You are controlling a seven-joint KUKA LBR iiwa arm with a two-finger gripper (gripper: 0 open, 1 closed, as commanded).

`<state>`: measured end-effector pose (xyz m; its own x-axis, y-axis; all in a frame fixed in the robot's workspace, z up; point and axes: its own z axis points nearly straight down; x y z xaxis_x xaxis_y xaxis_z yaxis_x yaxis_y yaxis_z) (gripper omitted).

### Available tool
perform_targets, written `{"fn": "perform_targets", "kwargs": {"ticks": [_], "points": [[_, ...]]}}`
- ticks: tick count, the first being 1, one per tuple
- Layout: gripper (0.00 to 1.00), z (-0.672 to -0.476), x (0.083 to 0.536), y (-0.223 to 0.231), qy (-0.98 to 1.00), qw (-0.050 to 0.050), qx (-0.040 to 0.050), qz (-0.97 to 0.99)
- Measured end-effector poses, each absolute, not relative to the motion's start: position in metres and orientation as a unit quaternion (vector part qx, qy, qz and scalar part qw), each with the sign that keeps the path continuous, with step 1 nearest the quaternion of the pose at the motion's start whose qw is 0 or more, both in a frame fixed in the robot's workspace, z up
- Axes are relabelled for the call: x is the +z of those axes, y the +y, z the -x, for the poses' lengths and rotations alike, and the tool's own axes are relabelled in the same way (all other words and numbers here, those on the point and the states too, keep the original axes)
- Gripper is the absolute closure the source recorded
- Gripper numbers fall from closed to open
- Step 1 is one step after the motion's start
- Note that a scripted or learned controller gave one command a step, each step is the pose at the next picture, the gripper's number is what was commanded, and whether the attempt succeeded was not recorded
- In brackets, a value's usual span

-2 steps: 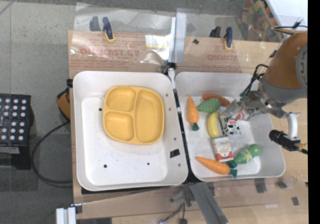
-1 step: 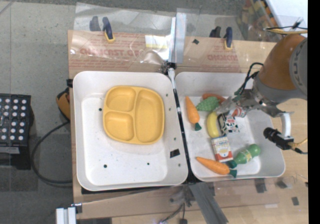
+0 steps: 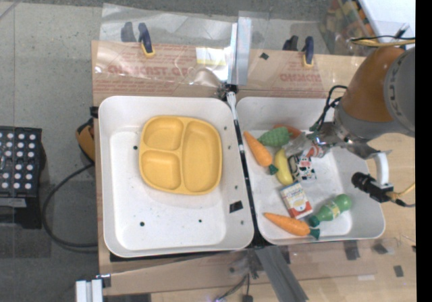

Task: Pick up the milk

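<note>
- Camera view: the milk point(image 3: 306, 168), a small cow-patterned carton, lies in the right bin point(image 3: 368, 226) beside the banana point(image 3: 283, 168).
- Gripper point(image 3: 305, 146) sits just above it, almost touching.
- Jaw opening: cannot tell.

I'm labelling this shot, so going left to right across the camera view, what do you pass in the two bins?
Yellow divided plate → upper carrot → banana → milk carton → green bottle. Left out: green vegetable, orange box and lower carrot, which overlap these.
</note>
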<state>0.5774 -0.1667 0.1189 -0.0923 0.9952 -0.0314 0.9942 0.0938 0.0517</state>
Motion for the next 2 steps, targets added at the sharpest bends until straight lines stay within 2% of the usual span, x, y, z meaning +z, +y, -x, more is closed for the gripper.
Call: {"fn": "perform_targets", "kwargs": {"ticks": [1, 2], "points": [[1.00, -0.578, 0.128, -0.166, 0.739, 0.029, 0.0099, -0.673], [1.00, -0.638, 0.190, -0.132, 0.745, 0.002, -0.0009, -0.667]]}}
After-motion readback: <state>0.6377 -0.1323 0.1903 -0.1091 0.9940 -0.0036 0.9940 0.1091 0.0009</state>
